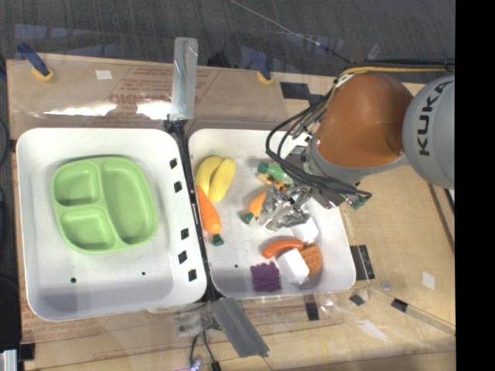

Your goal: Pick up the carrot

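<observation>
The carrot (208,211) is long and orange with a small green stem end (218,239). It lies along the left wall of the right bin (232,284), just below a yellow banana and a corn cob. My gripper (281,212) hangs low over the middle of the same bin, to the right of the carrot and well apart from it. A short orange piece with a green end (257,205) lies right against the gripper's left side. The arm's orange band (363,122) hides the bin's upper right part.
A banana (204,171) and a corn cob (223,178) lie at the carrot's top. Below the gripper lie a red-orange sausage (281,246), a white block (295,266), a brown waffle piece (312,258) and purple grapes (266,277). The left bin holds a green divided plate (104,203).
</observation>
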`<state>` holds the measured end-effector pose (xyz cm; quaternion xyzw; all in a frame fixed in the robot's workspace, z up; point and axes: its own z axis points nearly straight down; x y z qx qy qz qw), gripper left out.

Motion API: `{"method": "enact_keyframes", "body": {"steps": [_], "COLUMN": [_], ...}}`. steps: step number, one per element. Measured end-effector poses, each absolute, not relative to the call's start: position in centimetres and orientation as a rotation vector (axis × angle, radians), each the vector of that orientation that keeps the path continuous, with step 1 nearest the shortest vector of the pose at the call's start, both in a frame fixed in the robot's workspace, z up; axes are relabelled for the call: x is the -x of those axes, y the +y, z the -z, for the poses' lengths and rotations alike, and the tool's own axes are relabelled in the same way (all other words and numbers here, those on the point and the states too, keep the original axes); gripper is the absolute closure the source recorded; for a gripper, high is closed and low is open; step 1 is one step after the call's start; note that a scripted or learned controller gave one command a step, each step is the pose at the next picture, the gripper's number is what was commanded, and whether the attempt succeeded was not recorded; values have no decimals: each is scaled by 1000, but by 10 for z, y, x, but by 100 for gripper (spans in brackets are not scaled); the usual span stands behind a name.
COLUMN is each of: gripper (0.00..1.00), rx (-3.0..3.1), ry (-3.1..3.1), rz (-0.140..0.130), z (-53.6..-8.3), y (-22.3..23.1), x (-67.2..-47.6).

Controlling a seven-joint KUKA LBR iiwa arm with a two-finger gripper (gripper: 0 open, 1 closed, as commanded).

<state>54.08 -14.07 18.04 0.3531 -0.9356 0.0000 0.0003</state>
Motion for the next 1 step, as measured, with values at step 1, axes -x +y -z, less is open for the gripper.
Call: {"method": "enact_keyframes", "body": {"steps": [1], "gripper": [0], "rx": [-1110], "ry": [-2939], "rz": [1], "z": [-180], "y": [-140], "x": [-541]}}
